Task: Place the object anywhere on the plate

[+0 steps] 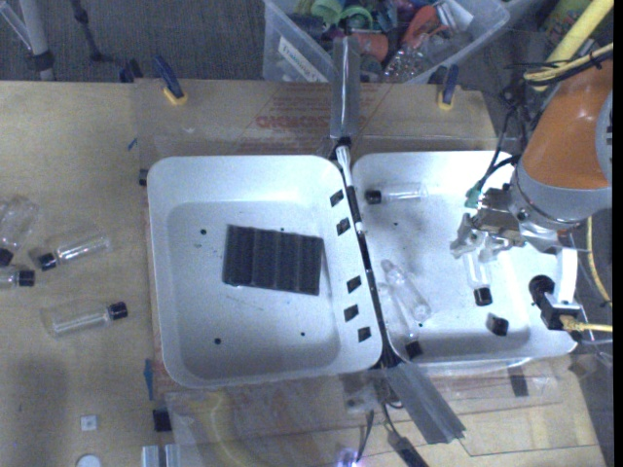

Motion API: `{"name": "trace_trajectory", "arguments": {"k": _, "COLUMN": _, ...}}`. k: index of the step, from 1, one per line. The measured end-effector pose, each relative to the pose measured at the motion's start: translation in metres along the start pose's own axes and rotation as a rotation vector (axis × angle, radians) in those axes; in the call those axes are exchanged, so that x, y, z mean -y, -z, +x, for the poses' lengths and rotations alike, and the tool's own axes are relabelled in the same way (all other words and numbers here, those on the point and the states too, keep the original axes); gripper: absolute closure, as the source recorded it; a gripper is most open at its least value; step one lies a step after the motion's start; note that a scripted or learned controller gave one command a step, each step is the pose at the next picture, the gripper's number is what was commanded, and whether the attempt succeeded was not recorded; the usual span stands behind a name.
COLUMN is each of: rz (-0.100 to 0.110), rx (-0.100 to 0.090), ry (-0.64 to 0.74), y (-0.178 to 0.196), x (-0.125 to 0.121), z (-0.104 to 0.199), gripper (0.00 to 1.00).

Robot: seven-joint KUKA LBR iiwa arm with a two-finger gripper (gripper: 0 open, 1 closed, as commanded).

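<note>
A dark ridged rectangular plate [273,260] lies flat in the left white bin [185,188]. The right bin [438,168] holds several clear vials with black caps: one [397,194] near the far wall, one [406,292] lying by the divider, and a short one [480,283] directly under the gripper. My gripper [475,249] hangs over the right half of the right bin, well to the right of the plate. Whether that short vial is held or just lies below the gripper is unclear. A loose black cap [497,326] sits near the front wall.
A raised divider with black clips [350,251] separates the bins. Several more clear vials [76,251] lie on the wooden bench left of the bins. A clear tub of colourful items [384,13] stands behind. Cables and the grey arm [569,154] crowd the right side.
</note>
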State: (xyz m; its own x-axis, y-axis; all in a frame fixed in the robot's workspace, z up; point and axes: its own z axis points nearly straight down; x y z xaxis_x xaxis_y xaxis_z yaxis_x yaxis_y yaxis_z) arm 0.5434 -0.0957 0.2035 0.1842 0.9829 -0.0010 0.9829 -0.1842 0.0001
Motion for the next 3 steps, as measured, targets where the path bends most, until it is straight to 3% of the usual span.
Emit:
{"name": "trace_trajectory", "arguments": {"k": 1, "rz": 0.003, "rx": 0.002, "ry": -0.690, "y": -0.012, "x": 0.003, "z": 0.051, "gripper": 1.00}}
{"name": "trace_trajectory", "arguments": {"k": 2, "rz": 0.001, "rx": 0.000, "ry": -1.185, "y": -0.020, "x": -0.098, "z": 0.080, "gripper": 1.00}}
{"name": "trace_trajectory", "arguments": {"k": 3, "rz": 0.003, "rx": -0.001, "ry": -1.183, "y": -0.020, "x": -0.060, "z": 0.164, "gripper": 1.00}}
